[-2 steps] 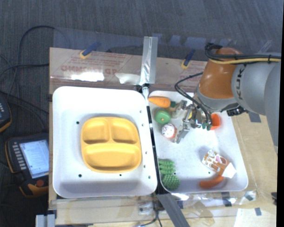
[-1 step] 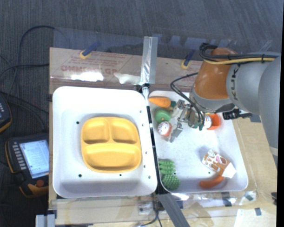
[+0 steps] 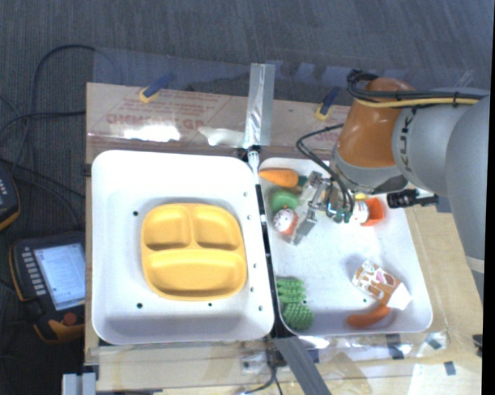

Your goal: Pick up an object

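Observation:
My gripper (image 3: 310, 206) hangs low over the upper left part of the right bin (image 3: 415, 263), open, with nothing between its fingers. Just left of it lies a small green, white and red toy (image 3: 284, 219), close to the lower finger (image 3: 305, 225). An orange carrot (image 3: 281, 178) lies at the bin's top left corner. A red and white object (image 3: 368, 211) sits right of the gripper, partly hidden under the wrist.
The left bin (image 3: 118, 188) holds a yellow divided tray (image 3: 194, 249). In the right bin there are also a green knobbly item (image 3: 293, 302) at the lower left, a white and orange toy (image 3: 377, 282) and a reddish sausage (image 3: 367, 319) at the lower right.

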Controlling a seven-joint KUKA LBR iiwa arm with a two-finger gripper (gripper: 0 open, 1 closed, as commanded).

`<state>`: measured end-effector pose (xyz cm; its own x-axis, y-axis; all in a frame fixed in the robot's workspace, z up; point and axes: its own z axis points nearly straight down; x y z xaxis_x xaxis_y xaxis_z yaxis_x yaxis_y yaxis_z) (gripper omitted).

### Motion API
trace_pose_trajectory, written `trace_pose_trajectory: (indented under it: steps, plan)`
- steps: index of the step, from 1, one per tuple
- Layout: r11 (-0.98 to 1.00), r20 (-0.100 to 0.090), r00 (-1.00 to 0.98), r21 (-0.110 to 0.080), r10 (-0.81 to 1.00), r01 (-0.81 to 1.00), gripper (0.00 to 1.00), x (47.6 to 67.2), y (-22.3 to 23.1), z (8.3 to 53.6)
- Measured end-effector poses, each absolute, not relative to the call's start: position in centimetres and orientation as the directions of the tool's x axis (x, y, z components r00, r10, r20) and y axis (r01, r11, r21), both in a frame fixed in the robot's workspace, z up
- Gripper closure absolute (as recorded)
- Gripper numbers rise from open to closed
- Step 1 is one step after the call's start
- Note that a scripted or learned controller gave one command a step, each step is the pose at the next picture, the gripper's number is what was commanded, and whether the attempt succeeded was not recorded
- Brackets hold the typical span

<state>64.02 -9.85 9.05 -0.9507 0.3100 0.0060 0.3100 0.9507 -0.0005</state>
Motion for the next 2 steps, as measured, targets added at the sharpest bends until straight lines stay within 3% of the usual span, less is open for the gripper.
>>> trace_pose_trajectory:
  steps: [1,2]
  plan:
    - [0.959,-0.003,-0.959,0.001,0.285,0.285,0.0,64.2,-10.25,8.89]
    - [0.911,-0.008,-0.911,0.003,0.412,0.412,0.0,64.64,-10.04,8.92]
